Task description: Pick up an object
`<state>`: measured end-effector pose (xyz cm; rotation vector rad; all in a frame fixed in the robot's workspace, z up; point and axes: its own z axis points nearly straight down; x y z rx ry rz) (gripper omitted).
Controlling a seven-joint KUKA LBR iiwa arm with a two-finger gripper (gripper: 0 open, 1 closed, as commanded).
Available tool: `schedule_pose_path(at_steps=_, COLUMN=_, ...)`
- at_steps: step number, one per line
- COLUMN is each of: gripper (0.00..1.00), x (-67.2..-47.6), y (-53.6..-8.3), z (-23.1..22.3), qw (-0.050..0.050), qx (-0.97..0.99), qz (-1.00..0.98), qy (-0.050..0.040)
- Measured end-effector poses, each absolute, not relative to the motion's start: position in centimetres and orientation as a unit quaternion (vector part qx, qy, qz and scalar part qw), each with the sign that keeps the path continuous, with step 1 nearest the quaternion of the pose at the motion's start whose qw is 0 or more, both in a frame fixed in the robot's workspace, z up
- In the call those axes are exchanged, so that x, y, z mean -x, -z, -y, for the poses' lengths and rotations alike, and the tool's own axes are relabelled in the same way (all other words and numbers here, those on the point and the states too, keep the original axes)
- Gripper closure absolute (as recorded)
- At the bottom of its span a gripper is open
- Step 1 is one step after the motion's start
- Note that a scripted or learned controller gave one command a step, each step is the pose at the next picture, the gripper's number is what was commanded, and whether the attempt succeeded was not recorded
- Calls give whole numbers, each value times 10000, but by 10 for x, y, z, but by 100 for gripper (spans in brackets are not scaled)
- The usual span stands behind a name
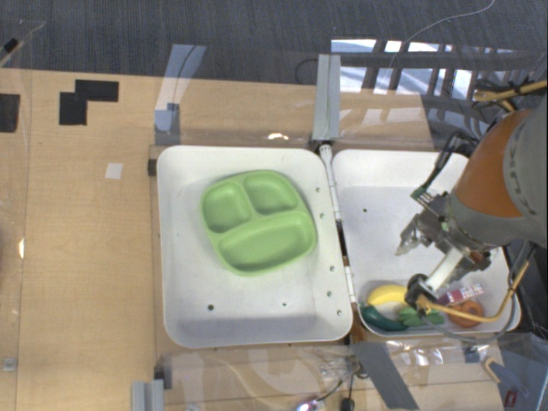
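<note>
My hand (413,238) hangs above the middle of the right bin (377,187), the arm (501,174) slanting down from the bin's right edge. I cannot tell whether the hand is wide or narrow. Along the bin's near edge lie a yellow lemon-shaped toy (385,296), a dark green toy (379,319) touching it, and an orange piece (468,314) by the near right corner. A green divided plate (257,221) sits in the left bin (184,298).

Grey arm (527,157) reaching in from the right, orange band (490,178) above the wrist (462,223), gripper (409,240) pointing down and leftward
</note>
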<state>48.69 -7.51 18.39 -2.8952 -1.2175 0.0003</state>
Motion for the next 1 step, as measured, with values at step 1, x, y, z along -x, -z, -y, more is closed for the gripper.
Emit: schedule_pose_path(at_steps=1, gripper=0, x=-487, y=-194, z=141, qw=-3, qx=8917, qz=4526, qy=2)
